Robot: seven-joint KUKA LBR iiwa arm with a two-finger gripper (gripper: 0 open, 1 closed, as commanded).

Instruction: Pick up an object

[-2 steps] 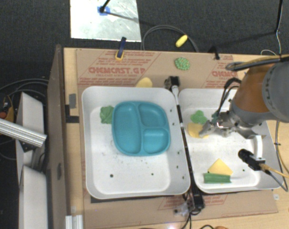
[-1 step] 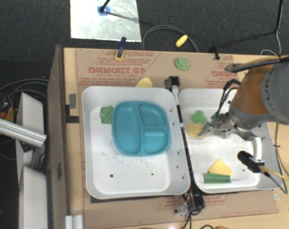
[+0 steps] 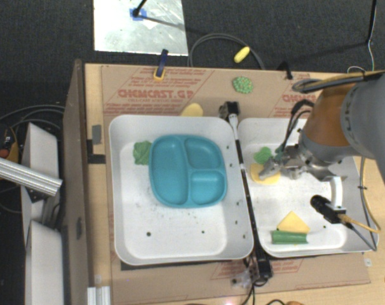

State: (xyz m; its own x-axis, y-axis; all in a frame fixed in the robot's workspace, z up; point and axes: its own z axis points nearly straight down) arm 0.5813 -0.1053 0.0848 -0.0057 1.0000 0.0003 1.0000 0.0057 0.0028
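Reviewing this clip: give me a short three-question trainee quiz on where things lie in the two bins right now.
1. True or false: the blue divided plate lies in the left bin.
2. Multiple choice: which lies nearest the gripper in the right bin? A) the green stick B) the round yellow piece C) the yellow wedge
3. Fill in: the green stick lies against the bin's ____ wall, just below the yellow wedge.

Key
1. True.
2. B. The gripper sits right over the round yellow piece, with a small green piece just above it.
3. Near (the bottom one in the camera view).
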